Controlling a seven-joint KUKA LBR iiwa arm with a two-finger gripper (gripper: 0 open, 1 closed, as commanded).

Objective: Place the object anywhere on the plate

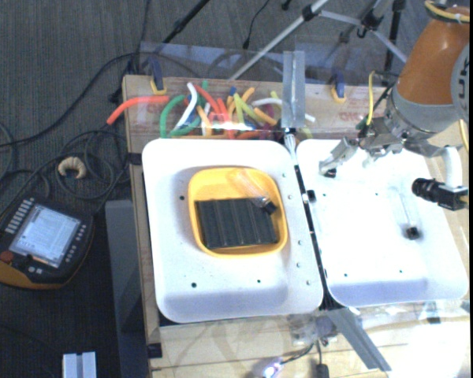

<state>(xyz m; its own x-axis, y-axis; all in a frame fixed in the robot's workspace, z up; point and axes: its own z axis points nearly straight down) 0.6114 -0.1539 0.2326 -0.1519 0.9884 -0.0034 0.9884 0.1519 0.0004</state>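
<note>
Your left white bin [221, 290] holds a yellow square plate [238, 211] bearing a small dark object [265, 205]; the gripper [348, 154] hangs open, empty, over the right white bin [378, 274].

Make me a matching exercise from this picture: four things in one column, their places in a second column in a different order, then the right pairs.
Things:
1. yellow plate
2. small dark object
3. gripper
4. coloured tubes

Places:
A. above the far edge of the right bin
B. on the floor of the right bin
C. on the bench behind the bins
D. in the left bin

Pairs: 1-D, 2-B, 3-A, 4-C
</note>
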